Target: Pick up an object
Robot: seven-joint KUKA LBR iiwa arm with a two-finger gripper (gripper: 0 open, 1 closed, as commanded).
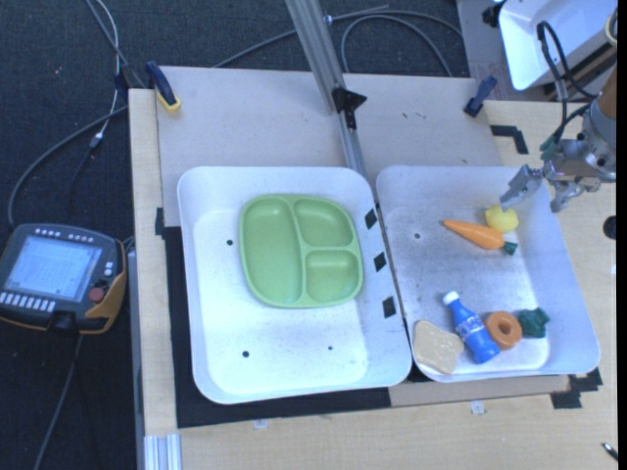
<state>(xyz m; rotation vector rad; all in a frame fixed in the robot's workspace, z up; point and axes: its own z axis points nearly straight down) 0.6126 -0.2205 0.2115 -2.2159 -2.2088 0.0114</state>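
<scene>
You can see the gripper (542,188) hanging over the far right side of the right bin (549,262) with its two fingers spread apart and nothing between them. The nearest thing to grab looks like the small yellow toy (501,219), just below and left of the fingers, and the carrot (475,234) lies right next to it, its long side running left to right. The right bin also holds a blue bottle (470,330), a piece of bread (437,347), a donut (505,329) and a small green toy (534,322), while the left bin (211,360) holds a green plate (299,251) with three parts.
</scene>
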